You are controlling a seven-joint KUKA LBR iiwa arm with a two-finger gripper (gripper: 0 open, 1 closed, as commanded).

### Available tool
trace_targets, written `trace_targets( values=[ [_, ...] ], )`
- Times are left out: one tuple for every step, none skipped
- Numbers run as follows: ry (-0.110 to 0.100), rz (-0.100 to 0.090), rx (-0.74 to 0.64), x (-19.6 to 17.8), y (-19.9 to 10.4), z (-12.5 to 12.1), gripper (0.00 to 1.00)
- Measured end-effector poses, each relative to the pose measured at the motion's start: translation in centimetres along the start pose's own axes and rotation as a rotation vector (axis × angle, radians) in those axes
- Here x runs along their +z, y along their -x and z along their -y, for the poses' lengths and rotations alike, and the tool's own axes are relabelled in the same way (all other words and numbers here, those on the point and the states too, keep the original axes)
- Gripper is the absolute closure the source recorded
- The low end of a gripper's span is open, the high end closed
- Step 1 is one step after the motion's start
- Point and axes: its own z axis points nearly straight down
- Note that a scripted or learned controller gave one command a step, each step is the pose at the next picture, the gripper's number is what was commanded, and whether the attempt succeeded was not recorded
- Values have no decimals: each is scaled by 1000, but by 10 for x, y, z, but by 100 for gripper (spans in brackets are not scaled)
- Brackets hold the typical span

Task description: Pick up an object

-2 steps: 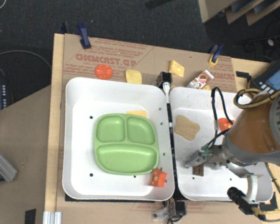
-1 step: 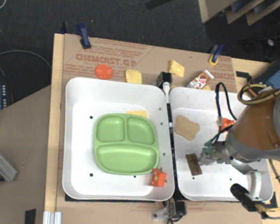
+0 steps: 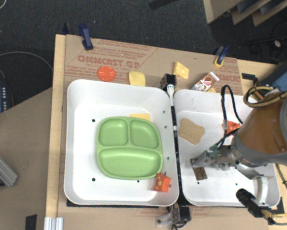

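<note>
I see the pincer (image 3: 200, 166) low in the right bin (image 3: 216, 196), over a small brown block (image 3: 199, 173) just beneath its tip; I cannot tell its state; a tan bread slice (image 3: 191, 131) lies near, up-left of it.

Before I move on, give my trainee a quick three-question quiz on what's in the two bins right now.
1. True or false: the green divided plate lies in the right bin.
2. Which thing sits by the plate's lower right corner? A) the orange block B) the tan bread-shaped piece C) a blue cup
3. Fill in: the gripper is over the ____ bin, just above a small brown piece.

Key: 1 false, it lies in the left bin; 2 A; 3 right.
</note>
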Motion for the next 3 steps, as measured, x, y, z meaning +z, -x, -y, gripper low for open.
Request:
trace_targets(
  values=[
    [-6,-3,-1,18,-8,8,0],
    [0,0,1,7,-7,7,100],
    [14,-2,-12,-89,-73,-51,100]
  ],
)
